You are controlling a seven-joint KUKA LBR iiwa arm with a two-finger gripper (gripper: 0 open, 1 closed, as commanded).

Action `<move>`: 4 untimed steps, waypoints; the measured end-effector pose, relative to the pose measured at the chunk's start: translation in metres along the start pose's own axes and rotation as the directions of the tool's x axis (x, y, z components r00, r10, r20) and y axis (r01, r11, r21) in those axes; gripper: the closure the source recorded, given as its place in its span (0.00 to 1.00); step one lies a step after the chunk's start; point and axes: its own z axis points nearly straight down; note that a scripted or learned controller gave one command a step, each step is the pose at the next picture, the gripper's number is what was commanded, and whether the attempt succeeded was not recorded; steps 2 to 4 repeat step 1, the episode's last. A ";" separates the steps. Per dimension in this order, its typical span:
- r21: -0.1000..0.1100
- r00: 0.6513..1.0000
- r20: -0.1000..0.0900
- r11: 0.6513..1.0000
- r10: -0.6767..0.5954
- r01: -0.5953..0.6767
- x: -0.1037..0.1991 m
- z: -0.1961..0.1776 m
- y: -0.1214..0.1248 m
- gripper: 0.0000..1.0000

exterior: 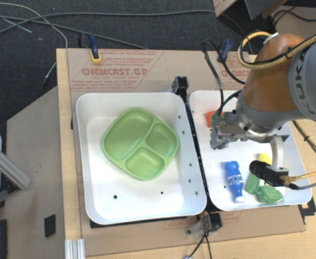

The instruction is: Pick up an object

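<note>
The arm (279, 85) is reaching in over the right bin (218, 190), and the hand (221, 138) is hanging low above that bin's left half. The step in hand is looking like the approach to a grasp, with nothing lifted yet. The wrist is covering the hand from above, so I cannot tell how far open it is, and nothing is showing in its hold. The closest candidate is an orange object (208, 117), lying just beside the hand towards the bin's far left wall; it is partly hidden, and may be a small toy. A blue bottle (233, 181) is lying on its side nearer the front of the bin, clear of the hand. Further right, two green pieces (260, 189) are sitting close together, with a yellow piece (264, 158) just behind them. The next move is calling for the hand to centre over one object and come straight down. The orange object is sitting close to the wall, which is leaving little room on that side; the bottle is lying in the open and is looking like the easier target. In the left bin (93, 144), a green divided plate (141, 143) is lying flat, well apart from the hand. Both bins are resting on the cardboard-topped desk (66, 144).
</note>
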 end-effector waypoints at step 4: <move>0.000 1.000 0.001 1.000 0.000 0.000 0.060 0.009 0.005 1.00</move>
